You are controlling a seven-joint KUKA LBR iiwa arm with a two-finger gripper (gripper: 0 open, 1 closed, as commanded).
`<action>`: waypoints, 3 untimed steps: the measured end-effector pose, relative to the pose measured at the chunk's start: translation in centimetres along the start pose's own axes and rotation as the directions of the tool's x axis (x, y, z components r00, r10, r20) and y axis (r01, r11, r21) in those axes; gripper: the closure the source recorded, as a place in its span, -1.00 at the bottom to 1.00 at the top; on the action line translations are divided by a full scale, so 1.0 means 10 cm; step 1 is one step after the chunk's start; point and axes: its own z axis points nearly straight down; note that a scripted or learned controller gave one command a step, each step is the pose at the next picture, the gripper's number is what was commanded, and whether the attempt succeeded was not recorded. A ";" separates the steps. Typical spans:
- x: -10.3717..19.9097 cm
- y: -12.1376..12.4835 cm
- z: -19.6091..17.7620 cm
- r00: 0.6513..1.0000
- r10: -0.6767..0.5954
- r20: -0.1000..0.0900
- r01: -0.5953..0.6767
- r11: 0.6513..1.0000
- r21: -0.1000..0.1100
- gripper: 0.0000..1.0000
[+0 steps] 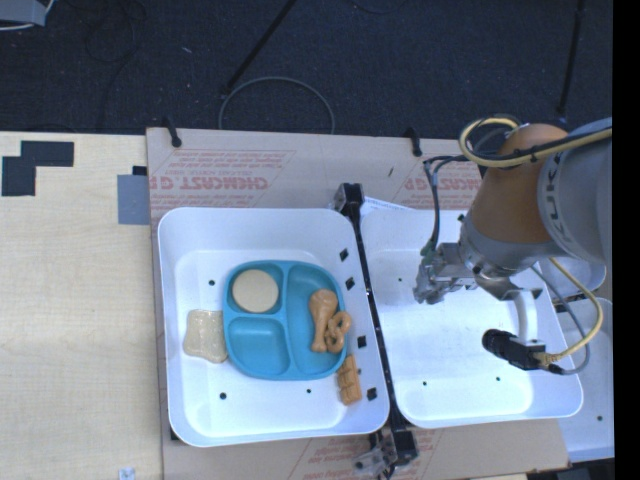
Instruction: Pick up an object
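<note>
Seemingly the likeliest pick is the pretzel (328,320) on the blue tray (262,358) in the left bin (190,408): light, stiff, probably brittle, best pinched across its narrow middle. A round cracker (254,290) lies left of it. Gripper (432,286) hangs over the right bin (560,403), well right of the pretzel; whether wide or narrow, cannot tell.

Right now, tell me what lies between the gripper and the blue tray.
In the camera view, the gripper hangs over the right bin. Between it and the blue tray in the left bin run bare white floor and the bins' adjoining walls.
</note>
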 end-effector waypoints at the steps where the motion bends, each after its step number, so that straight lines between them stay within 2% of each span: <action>1: -0.12 -0.02 -0.54 1.000 0.004 0.001 -0.004 1.000 -0.001 1.00; 2: -0.05 0.05 -1.03 1.000 -0.001 0.000 0.001 1.000 -0.002 1.00; 3: 0.52 -0.03 -0.90 1.000 -0.003 -0.002 0.003 1.000 0.005 1.00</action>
